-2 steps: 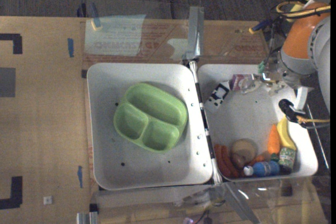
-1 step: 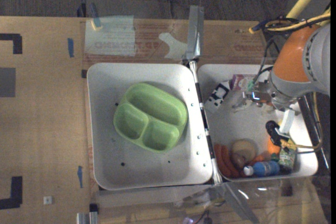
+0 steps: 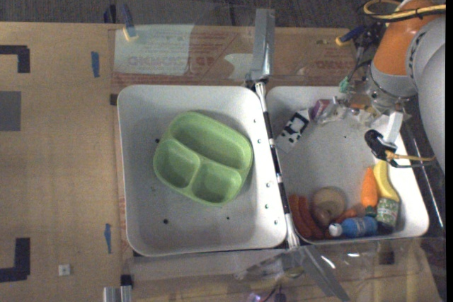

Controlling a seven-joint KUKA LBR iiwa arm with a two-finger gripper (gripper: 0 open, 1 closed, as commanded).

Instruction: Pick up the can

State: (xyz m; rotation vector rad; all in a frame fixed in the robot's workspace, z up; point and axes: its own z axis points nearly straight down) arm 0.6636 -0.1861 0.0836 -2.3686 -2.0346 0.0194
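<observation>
On the left, the counter (image 3: 56,152) is bare brown board with some blue tape pieces and black marks. The left bin (image 3: 134,223) carries a green tray (image 3: 203,158) with three compartments, lying a little turned, near the middle of the bin.

The right bin (image 3: 318,152) touches the left one along the middle edge. In its upper left corner lies a small black and white thing (image 3: 294,128), too blurred to name. Along the near wall of this bin there is a row of things: a red sausage (image 3: 303,217), a round brown thing (image 3: 330,203), a blue bottle (image 3: 357,227) lying on its side, and an orange carrot (image 3: 369,187) above it. The can (image 3: 387,211), with a green label, stands in the near right corner, just beside the bottle and touching a banana (image 3: 385,180).

The arm (image 3: 410,46) reaches in from the right, and the jaws (image 3: 338,108) hang over the far part of the right bin, well apart from the can. I cannot tell whether the jaws are released or clenched.
</observation>
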